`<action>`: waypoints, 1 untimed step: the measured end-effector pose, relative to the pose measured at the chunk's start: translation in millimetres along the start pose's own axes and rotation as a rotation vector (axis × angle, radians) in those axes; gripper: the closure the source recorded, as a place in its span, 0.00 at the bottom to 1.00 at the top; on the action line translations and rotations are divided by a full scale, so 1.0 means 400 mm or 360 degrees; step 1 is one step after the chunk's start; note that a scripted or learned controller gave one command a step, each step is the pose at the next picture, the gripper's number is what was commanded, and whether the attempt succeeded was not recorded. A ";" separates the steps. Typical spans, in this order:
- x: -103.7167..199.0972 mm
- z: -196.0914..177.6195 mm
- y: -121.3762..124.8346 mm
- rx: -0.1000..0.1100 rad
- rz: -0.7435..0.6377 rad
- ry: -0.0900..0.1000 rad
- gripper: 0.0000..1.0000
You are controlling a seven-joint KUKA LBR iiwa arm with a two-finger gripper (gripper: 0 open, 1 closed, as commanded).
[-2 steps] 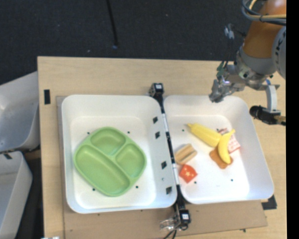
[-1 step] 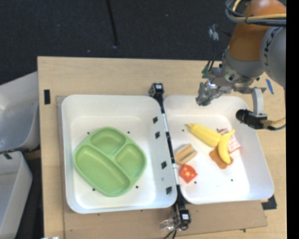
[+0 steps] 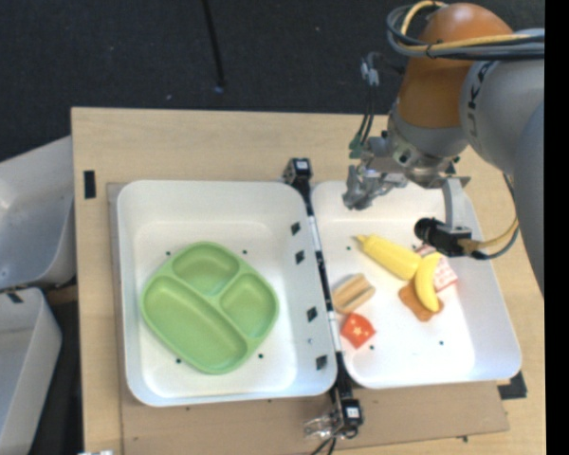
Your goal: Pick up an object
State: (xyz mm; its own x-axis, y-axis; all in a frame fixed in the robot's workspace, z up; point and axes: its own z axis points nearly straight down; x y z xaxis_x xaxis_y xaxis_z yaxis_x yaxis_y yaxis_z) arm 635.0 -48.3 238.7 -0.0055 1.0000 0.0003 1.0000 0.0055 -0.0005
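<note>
My gripper [image 3: 358, 195] hangs over the back left corner of the right bin [image 3: 484, 349], with nothing seen between its fingers. In front of it lie a yellow corn-like piece [image 3: 389, 255], a yellow banana [image 3: 427, 281], an orange slice-shaped piece [image 3: 416, 303] and a pink-white piece [image 3: 445, 273]. Nearer the divider rest a tan hot-dog bun [image 3: 353, 293] and a red block [image 3: 357, 329]. All these objects lie loose on the bin floor, apart from the gripper.
The left bin [image 3: 137, 226] holds a green divided plate [image 3: 209, 306]. A black clip-lined divider [image 3: 314, 263] separates the two bins. A black cable connector [image 3: 434, 231] hangs off the arm near the right bin's back. Bare bin floor lies at the front right.
</note>
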 end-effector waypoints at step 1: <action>0.140 0.003 -0.058 0.0001 0.0000 0.0000 1.00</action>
State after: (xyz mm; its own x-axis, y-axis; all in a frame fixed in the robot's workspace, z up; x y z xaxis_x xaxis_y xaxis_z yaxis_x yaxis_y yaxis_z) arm 611.6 7.3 237.6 -0.0056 1.0000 0.0002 1.0000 0.0056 -0.0010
